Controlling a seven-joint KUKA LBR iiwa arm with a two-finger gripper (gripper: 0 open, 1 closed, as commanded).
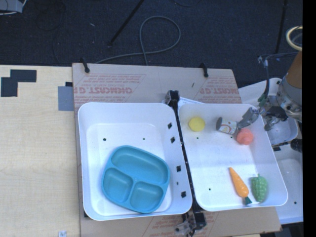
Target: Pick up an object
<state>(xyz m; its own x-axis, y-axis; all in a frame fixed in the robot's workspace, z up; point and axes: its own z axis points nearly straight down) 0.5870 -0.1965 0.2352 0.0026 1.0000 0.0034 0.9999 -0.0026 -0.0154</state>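
In the right bin (217,201) lie a yellow ball (196,124), a small grey and white object (225,126), a pink-red round object (245,137), an orange carrot (238,181) and a green knobbly object (259,187). My gripper (257,124) hangs over the bin's far right corner. It is open, with nothing between its fingers. Its left finger (247,118) ends just above the pink-red object, close to the grey and white one.
The left bin (94,127) holds a blue divided plate (136,178). A black divider with clips (178,152) separates the two bins. Cardboard (148,85) lies under both. Cables run across the dark floor behind.
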